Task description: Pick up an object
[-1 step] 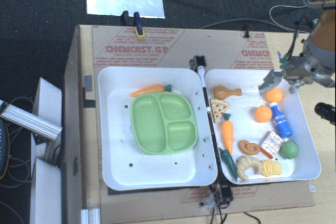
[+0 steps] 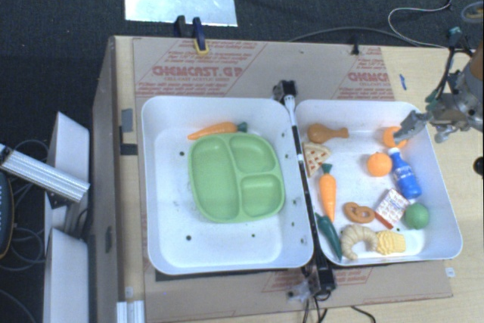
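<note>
Cardboard-topped bench (image 2: 227, 60) is carrying two white bins. Left bin (image 2: 162, 185) is holding a green divided plate (image 2: 236, 178) and a carrot (image 2: 215, 130). Right bin (image 2: 439, 227) is holding a drumstick (image 2: 325, 134), pizza slice (image 2: 314, 156), another carrot (image 2: 327, 193), orange (image 2: 379, 164), blue bottle (image 2: 405, 176), pretzel (image 2: 358, 212), corn (image 2: 390, 242). Gripper (image 2: 412, 125) is hanging over its top right corner; can't tell how the fingers are sitting.

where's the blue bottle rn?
In the right bin, toward its right wall: the blue bottle lies just right of the orange ball, with the green ball below it.
</note>
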Controlling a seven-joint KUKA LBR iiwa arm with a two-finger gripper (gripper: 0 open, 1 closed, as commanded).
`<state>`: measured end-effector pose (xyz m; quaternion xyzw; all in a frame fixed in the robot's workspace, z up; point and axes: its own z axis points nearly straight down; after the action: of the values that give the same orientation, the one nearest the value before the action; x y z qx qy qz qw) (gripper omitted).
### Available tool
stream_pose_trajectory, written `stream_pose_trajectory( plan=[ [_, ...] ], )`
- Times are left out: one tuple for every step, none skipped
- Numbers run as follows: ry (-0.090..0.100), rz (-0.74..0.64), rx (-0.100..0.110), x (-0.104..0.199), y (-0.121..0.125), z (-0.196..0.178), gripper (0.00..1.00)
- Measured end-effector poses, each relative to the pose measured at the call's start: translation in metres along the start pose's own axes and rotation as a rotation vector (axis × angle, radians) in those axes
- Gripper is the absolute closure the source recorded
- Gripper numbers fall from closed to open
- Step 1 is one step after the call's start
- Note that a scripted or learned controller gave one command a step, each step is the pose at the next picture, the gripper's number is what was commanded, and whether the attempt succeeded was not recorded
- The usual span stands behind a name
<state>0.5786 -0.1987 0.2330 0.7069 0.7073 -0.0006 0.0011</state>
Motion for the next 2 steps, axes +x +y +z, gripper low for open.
stream_pose_trajectory(
  plan=[
    [0.002,-0.003,-0.002,0.0,0.029,0.149,0.0],
    [0.002,-0.003,-0.001,0.035,0.0,0.148,0.0]
  ],
)
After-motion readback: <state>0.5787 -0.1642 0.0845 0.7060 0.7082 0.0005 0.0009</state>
